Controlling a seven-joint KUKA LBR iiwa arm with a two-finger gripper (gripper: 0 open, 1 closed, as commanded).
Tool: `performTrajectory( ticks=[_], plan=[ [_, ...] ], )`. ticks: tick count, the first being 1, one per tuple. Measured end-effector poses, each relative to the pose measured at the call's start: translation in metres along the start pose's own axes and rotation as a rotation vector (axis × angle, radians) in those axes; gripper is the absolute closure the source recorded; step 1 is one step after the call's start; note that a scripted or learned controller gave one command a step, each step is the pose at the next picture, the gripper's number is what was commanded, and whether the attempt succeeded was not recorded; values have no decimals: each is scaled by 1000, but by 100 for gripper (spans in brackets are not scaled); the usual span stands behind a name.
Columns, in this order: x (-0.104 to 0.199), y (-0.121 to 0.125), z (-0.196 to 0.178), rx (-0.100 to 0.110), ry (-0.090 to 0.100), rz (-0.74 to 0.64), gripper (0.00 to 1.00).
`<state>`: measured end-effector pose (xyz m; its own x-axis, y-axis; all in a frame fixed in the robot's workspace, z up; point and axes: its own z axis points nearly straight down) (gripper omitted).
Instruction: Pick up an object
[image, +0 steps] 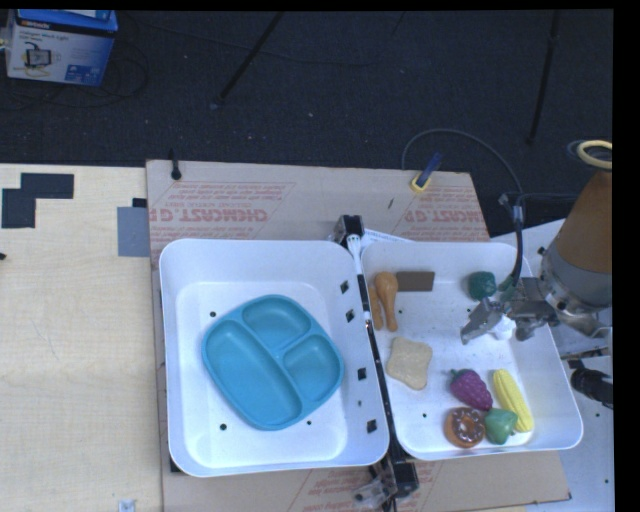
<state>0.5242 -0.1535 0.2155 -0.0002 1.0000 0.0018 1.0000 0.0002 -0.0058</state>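
Gripper (484, 325) over the right white bin (570, 425), nothing between its fingers, toys spread below and to its left.

Nearest the lower edge of the frame, a brown ring-shaped toy doughnut (464, 427), a small green toy pepper (499, 424) and a yellow toy corn cob (512, 398) cluster at the bin's lower right, with a purple toy grape bunch (470, 388) just above them. The grapes lie straight below the grey metal fingertips, the closest pick in that direction, their long axis slanting from upper left to lower right. A beige toy bread slice (409, 362) sits to the lower left; an orange toy drumstick (386, 299) stands lengthwise further left. A dark green round toy (481, 284) lies just above the fingertips, beside a brown block (415, 281). The fingers look parted, pointing left and down. The blue divided plate (271, 359) in the left white bin (180, 300) is well apart.
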Motion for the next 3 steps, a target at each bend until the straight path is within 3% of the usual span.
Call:
performTrajectory(
  ticks=[1,2,3],
  plan=[
    [22,-26,51,1,1,3,0],
    [6,-29,128,-2,2,1,0],
    [5,-29,119,0,5,6,100]
  ],
)
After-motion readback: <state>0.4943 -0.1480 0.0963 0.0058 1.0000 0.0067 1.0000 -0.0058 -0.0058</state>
